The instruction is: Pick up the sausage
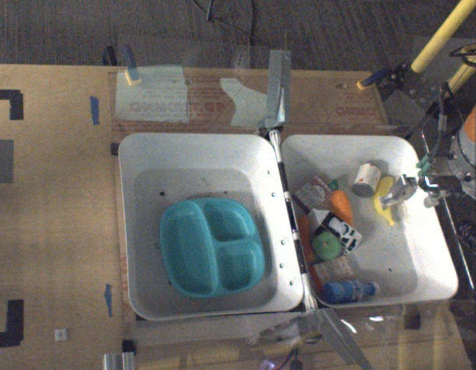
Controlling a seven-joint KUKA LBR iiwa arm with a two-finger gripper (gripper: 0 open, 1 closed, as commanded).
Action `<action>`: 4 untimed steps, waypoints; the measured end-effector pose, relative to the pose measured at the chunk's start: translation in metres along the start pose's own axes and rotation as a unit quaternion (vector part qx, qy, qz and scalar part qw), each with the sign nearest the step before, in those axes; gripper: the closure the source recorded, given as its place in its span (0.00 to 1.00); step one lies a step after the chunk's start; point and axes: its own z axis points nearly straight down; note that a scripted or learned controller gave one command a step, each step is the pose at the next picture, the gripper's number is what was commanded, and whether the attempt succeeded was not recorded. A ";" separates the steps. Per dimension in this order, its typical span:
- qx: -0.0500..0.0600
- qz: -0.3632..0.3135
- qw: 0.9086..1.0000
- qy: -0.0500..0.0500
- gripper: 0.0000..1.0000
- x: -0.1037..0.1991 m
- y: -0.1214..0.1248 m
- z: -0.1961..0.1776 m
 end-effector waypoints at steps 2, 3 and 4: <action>-0.005 0.039 0.999 -0.002 0.00 0.051 0.047 0.142; -0.008 0.040 0.999 -0.003 1.00 0.049 0.048 0.131; -0.008 0.040 0.999 -0.003 0.00 0.049 0.048 0.131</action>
